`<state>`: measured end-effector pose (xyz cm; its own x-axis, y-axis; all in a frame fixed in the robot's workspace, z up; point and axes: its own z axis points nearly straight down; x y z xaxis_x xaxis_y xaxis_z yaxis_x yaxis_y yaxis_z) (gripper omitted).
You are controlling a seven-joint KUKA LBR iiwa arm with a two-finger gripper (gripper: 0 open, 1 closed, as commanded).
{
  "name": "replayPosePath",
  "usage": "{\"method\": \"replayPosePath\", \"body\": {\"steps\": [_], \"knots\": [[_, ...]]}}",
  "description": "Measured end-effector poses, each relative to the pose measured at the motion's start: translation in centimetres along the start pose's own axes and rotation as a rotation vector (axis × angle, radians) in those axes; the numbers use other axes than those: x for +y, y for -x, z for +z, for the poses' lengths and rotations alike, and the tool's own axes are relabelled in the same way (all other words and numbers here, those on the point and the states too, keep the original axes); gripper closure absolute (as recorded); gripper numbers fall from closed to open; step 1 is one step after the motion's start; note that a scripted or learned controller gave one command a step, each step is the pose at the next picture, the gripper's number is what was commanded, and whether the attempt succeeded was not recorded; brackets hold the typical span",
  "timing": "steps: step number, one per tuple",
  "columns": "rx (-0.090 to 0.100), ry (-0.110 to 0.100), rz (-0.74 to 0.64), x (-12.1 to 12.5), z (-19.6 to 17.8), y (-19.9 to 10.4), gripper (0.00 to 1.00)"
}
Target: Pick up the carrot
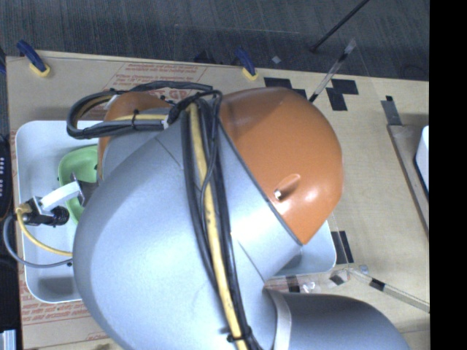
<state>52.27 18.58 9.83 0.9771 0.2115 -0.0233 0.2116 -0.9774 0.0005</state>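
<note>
Little can be told of the pincer: whether it is released, clenched or grasping anything cannot be told, since the grey arm (pixel 146 254) is stretched across the view from the right and is laid over the place where its working end is lowered into the left bin (pixel 29 144). Just beside that end, at the left, a white and black fitting (pixel 57 199) is seen over the bin floor, and a thin yellow wire (pixel 45 245) is looped from it. A green object (pixel 77 165) is lodged against the arm's left flank, just above the fitting, inside the same bin. An orange patch (pixel 125 109) is glimpsed farther up, behind a loop of black cable (pixel 102 115); whether it is the carrot or part of the arm cannot be told, so the carrot's place cannot be fixed. A bundle of black and yellow cables (pixel 203 195) is run along the top of the arm. Farther back from the working end, the broad orange band (pixel 292 152) is met. A corner of the right bin (pixel 326 257) is left showing below it. Beyond both bins, the bench (pixel 372 144) is marked with black squares (pixel 343 90), and two blue clamps (pixel 32 55) (pixel 246 63) are fixed on its far edge.
</note>
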Motion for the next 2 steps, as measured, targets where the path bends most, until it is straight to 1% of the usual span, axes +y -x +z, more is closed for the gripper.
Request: {"method": "replayPosePath", "body": {"steps": [1, 2], "knots": [[0.038, -0.029, -0.19, 5.78, -0.02, 2.83, 1.0], [0.027, -0.039, -0.209, 5.26, -0.69, 2.94, 1.0]]}}
